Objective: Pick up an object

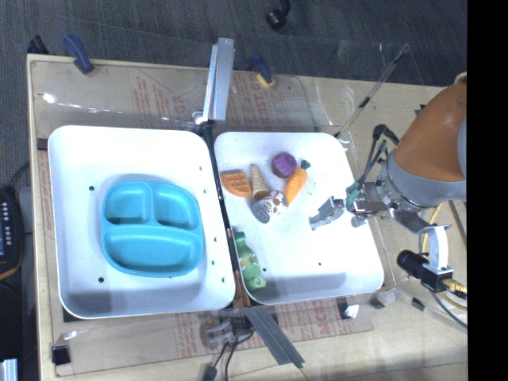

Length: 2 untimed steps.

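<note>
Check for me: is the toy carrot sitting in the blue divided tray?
No, the toy carrot lies in the right bin, beside the purple toy; the blue divided tray is in the left bin.

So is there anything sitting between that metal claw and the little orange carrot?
Nothing visible does. The grey two-finger gripper is over bare white floor of the right bin, and the small orange toy carrot lies up and to the left across open floor.

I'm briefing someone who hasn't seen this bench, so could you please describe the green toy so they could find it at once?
Look at the right-hand white bin, the one without the blue divided tray. Follow its left wall towards the near corner: the green toy lies along that wall. It is the only green object, set apart from the orange, purple and tan toys clustered further up.
</note>
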{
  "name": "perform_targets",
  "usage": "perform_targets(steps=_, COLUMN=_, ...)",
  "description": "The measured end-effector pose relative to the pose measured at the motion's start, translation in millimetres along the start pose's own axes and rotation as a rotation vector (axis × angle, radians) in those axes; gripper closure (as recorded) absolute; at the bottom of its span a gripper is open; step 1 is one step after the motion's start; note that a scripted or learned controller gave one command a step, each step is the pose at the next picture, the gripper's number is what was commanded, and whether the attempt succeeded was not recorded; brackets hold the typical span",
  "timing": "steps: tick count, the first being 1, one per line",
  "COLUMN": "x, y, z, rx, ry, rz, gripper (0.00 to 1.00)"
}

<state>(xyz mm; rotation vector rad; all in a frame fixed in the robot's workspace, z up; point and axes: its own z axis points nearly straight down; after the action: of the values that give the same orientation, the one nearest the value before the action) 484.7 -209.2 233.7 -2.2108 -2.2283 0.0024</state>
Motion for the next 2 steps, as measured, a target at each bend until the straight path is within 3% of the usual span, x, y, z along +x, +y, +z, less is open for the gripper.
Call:
perform_targets(steps=1, x=-1, y=95, z=54, rx=0.001, ry=-0.001, rz=-0.001, gripper=0.00)
perform_targets(steps=2, x=-4, y=168, z=128, rx=-0.024, ry=-0.010, rz=-0.002, gripper=0.00)
